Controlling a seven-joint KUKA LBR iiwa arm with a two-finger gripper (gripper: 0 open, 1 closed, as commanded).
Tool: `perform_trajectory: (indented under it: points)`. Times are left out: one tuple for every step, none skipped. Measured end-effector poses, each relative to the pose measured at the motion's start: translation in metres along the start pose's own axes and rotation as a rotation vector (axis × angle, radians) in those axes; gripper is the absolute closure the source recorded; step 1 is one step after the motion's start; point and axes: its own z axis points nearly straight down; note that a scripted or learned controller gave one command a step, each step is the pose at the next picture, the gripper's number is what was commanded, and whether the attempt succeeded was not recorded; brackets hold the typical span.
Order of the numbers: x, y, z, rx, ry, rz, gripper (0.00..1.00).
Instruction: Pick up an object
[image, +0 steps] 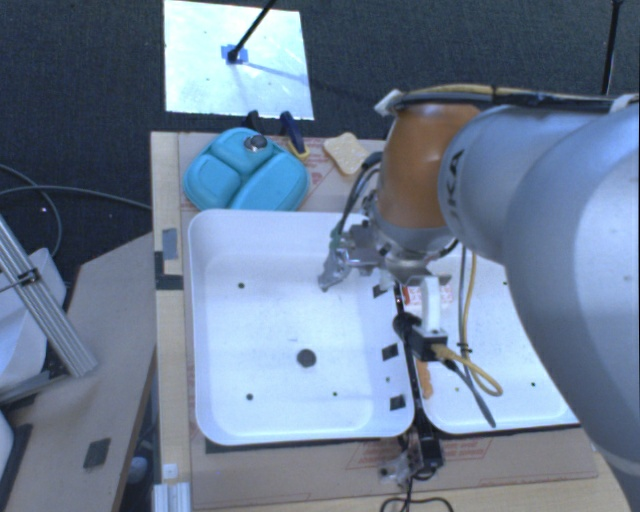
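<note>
The grey KUKA arm with its orange band (420, 160) enters from the right and covers much of the right shallow white bin (520, 400). The left shallow white bin (230, 400) is almost fully exposed, with wide open floor toward its left and near rims. The metal two-finger gripper (335, 270) hangs over the left bin's far right area, near the divide between the two bins; how far the fingers are parted cannot be told, and no object is visible between them. One small dark round disc (306, 358) lies on the left bin's floor, well apart from the gripper. One turquoise plastic sectioned container (246, 172) and one tan sponge-like piece (345, 151) lie beyond the far rim.
</note>
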Motion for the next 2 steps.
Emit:
perform_trajectory:
  points:
    - [0.034, 0.061, 0.101, 0.004, -0.002, 0.000, 0.00]
    - [0.148, 0.088, 0.095, -0.003, 0.005, -0.006, 0.00]
